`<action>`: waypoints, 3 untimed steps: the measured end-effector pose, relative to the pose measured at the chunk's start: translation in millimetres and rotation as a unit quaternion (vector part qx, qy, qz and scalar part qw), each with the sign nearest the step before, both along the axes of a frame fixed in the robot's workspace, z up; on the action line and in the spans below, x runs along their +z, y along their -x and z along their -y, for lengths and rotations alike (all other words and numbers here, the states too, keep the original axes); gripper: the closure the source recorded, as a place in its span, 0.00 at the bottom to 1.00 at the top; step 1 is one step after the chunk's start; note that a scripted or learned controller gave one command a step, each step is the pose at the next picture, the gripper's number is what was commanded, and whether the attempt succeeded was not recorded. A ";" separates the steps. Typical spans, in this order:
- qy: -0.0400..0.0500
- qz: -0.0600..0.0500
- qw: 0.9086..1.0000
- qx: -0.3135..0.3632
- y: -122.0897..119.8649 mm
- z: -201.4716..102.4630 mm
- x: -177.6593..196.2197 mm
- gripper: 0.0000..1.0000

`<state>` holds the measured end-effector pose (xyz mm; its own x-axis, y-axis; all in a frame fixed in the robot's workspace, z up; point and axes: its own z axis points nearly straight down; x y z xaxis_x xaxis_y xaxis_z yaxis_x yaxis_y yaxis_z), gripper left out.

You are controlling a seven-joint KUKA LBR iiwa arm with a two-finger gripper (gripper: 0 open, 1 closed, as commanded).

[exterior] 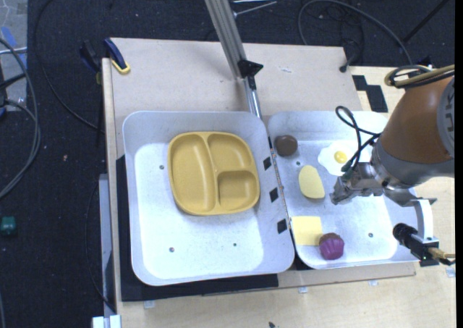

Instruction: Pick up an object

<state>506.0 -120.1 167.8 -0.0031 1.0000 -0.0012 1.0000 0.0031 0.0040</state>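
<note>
On the desk (304,66), the left bin (145,247) holds a yellow divided plate (214,173). The right bin (376,250) holds a brown ball (286,145), a fried egg (337,158), a yellow oval piece (312,182), a yellow square block (306,230) and a purple lump (331,245), perhaps a grape bunch. The hand (341,194) sits low just beside the oval piece; whether it is apart or together I cannot tell.

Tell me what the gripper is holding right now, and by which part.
Nothing seen held. The gripper hangs over the right bin, beside the pale yellow oval piece, with no object between its fingers.
</note>
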 end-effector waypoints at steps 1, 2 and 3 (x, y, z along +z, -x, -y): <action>0.000 0.000 1.000 0.001 -0.1 -8.4 46.4 1.00; 0.000 -0.001 1.000 0.000 -0.9 -8.6 54.0 1.00; -0.001 -0.001 1.000 0.002 -8.3 -61.8 61.8 1.00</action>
